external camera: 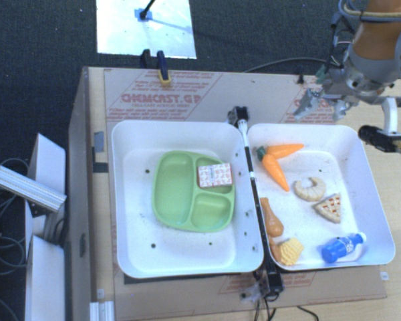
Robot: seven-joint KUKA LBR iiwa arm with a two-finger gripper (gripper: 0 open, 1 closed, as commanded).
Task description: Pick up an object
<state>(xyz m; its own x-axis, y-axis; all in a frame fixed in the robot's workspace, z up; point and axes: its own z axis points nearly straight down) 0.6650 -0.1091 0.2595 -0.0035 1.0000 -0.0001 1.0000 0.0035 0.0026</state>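
The arm sits at the upper right of the frame, and its gripper (319,103) hangs above the tabletop (187,92) just beyond the far rim of the right bin (371,172). How the gripper stands cannot be told from this slanted view, and nothing can be seen in its grasp. Judging by that, the task is at its opening step: the approach, with no object yet chosen or reached.

The candidates lie in the right bin: two orange carrots (278,160) crossed near the top left corner, a pale croissant (310,188) in the middle, a pizza slice (329,208) just to its lower right, a brown drumstick (271,219) along the left wall, a yellow ridged piece (290,250) at the bottom left, and a blue bottle (341,247) at the bottom right. In the left bin (130,179) a green divided plate (187,202) carries a small waffle square (215,175) in its upper right compartment.

The next move probably calls for swinging down and leftward over the right bin's rim, then descending on one piece. The carrots are nearest; the croissant stands freer of its neighbours, so it may be the cleaner target.
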